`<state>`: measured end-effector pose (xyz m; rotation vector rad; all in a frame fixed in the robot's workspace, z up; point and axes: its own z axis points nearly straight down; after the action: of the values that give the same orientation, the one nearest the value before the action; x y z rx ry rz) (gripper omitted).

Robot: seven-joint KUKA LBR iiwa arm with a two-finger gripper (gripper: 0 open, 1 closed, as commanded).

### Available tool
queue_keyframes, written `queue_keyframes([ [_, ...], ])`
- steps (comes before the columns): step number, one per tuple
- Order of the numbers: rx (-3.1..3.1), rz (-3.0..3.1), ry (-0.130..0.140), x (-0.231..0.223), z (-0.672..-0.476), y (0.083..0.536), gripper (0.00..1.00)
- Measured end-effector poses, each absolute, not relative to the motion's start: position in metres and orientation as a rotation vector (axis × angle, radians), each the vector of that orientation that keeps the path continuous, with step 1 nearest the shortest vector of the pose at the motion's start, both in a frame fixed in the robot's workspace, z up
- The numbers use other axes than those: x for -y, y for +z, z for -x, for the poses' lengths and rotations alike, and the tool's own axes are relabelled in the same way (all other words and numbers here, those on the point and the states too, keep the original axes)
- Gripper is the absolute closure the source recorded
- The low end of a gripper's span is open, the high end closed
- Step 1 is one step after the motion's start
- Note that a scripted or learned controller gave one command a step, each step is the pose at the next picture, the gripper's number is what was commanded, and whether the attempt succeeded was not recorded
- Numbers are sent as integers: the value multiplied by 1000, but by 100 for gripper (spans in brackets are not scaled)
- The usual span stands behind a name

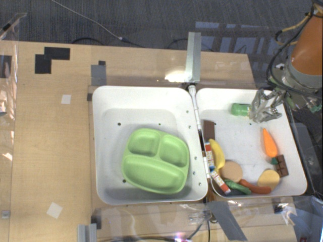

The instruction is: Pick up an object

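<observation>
Table [50, 150]: a pale wooden surface on which two shallow white bins are set side by side, touching along their inner rims.
Left bin [103, 135]: it is occupied by a green divided plate [156, 160], lying flat toward the near edge; nothing here is suited to a first pick.
Right bin [298, 183]: the small objects are gathered here, most of them crowded along the left wall and the near edge.
Arm [308, 49]: it is brought in from the right, its orange band seen above the far right corner of the right bin.
Claw [266, 107]: it is held low over the far part of the right bin; how far it is opened cannot be told, and nothing is seen to be held in it.
Nearest candidate: a green block [240, 109] lies just beside the claw, on its left, apart from the other things, so it is judged the easiest target.
Other candidates: an orange carrot [270, 142] lies alone nearer the camera; a banana [217, 153] is pressed close to the left wall and is judged awkward.
Advice: the claw should be centred over the green block before descent, so that the block is not nudged aside.
</observation>
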<state>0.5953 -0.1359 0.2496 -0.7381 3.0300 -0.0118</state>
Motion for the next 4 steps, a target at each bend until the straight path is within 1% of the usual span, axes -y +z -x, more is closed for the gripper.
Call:
queue_keyframes([
  [1,-3039,729,-9,146,-630,307,100],
  [2,-3078,646,10,123,-658,143,100],
  [3,-3085,489,-4,101,-673,220,100],
  [4,-3077,487,-4,100,-674,232,100],
])
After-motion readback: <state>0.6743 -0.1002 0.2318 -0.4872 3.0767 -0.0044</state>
